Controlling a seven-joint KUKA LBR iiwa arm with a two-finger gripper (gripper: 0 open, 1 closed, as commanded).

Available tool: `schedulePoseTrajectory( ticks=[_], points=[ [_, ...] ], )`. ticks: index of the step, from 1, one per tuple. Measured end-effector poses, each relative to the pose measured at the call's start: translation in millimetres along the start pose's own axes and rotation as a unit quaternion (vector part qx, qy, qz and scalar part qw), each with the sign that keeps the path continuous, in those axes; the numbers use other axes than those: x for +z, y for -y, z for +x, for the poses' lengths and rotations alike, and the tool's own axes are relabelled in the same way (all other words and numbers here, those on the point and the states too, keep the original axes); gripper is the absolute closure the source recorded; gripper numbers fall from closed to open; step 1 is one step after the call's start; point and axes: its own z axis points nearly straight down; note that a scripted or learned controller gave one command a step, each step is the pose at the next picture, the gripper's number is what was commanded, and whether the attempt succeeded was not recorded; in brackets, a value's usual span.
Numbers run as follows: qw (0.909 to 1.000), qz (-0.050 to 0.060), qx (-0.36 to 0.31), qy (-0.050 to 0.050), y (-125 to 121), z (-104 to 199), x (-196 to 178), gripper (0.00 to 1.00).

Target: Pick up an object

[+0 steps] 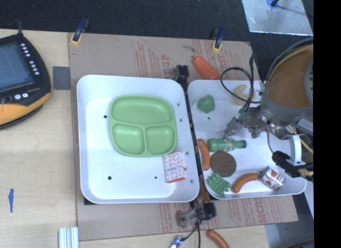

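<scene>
the bench [37, 156] holds two white bins side by side. the left bin [96, 183] has a green plate [143, 125] with three parts in it. a small red and white packet [174, 167] lies just near of the plate, by the bin's right wall.

the right bin [226, 89] has many small toys. a green bottle [226, 145] lies on its side in the middle. a brown round cookie [222, 164] sits just near of the bottle, touching it or almost. a thin orange carrot [204, 154] lies along the bin's left wall. a green leafy toy [217, 182] is at the near left corner, and a sausage [244, 182] lies right of it. a small red and white can [273, 178] is tipped over beside the sausage. a green lump [205, 103] sits at the far left.

the arm [290, 84] comes in from the right. its end effector [241, 124] is low over the right bin, just far and right of the green bottle. i cannot tell how wide it is open, and i see nothing in it.

an orange toy [204, 68] lies outside the bins on the far side. a screen pad [20, 79] sits at the far left.
</scene>
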Motion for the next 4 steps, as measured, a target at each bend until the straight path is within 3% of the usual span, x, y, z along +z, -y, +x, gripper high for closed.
schedulePoseTrajectory(
  ticks=[1,2,3,4],
  points=[
    [1.0000,-0.001,-0.001,0.000,72,15,37,0.00],
    [1.0000,-0.002,0.000,0.000,-41,-63,31,0.00],
    [1.0000,-0.003,-0.001,0.000,-108,-83,-9,0.00],
    [1.0000,-0.007,0.000,0.002,-111,-57,24,0.00]
  ],
)
